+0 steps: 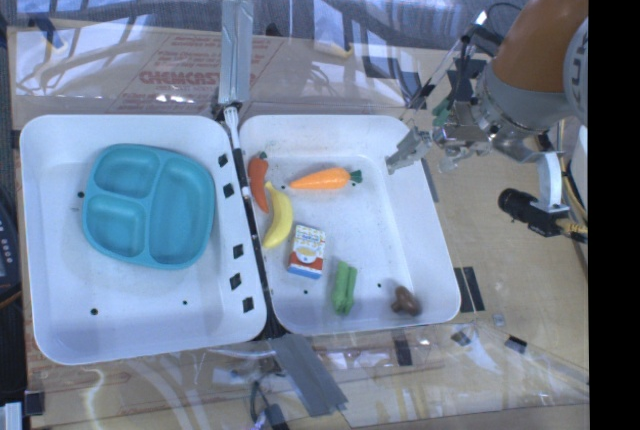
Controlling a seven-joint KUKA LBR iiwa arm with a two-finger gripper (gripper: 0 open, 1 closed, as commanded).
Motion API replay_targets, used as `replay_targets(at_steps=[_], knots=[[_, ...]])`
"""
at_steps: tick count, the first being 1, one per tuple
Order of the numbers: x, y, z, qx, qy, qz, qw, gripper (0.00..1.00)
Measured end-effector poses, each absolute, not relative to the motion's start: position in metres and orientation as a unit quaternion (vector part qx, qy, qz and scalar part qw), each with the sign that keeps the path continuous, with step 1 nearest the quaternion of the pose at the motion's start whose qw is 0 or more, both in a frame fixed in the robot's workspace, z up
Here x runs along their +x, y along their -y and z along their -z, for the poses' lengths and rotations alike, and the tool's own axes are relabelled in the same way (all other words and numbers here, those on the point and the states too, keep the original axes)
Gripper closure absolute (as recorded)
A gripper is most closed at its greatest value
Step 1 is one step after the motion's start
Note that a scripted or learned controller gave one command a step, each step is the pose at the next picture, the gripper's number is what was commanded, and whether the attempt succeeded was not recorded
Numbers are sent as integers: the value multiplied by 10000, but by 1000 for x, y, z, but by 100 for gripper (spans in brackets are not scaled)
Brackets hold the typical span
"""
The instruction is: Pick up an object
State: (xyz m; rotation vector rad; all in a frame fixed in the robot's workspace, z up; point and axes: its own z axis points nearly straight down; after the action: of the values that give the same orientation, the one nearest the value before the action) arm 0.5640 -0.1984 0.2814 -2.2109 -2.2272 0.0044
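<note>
At the right of the frame, the grey two-finger tool (pixel 408 154) hangs over the upper right edge of the right-hand shallow white bin (pixel 425 228); whether it is released or clenched cannot be told from this slant, and nothing is seen in its grasp or touching it. Inside that bin, an orange toy carrot with a green top (pixel 322 180) lies nearest the tool, towards the upper middle. A smaller red-orange carrot (pixel 258 180) and a yellow banana (pixel 279 216) lie along the bin's left wall, just beside each other. A small white and orange carton (pixel 307 251) sits near the centre, a green pepper-like piece (pixel 344 287) below it, and a small brown lump (pixel 405 300) at the lower right. The left-hand white bin (pixel 50 308) carries a blue plastic divided plate (pixel 150 205).
</note>
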Motion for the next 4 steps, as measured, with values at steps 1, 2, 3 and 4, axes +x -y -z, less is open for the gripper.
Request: replay_targets(at_steps=[1,2,3,4], knots=[[604,146,-190,-6323,7747,-14,24,0],[621,121,-113,-6022,7982,52,-107,0],[617,155,-154,-6005,7997,-5,0,0],[638,205,-190,-5695,8220,-4,-8,0]])
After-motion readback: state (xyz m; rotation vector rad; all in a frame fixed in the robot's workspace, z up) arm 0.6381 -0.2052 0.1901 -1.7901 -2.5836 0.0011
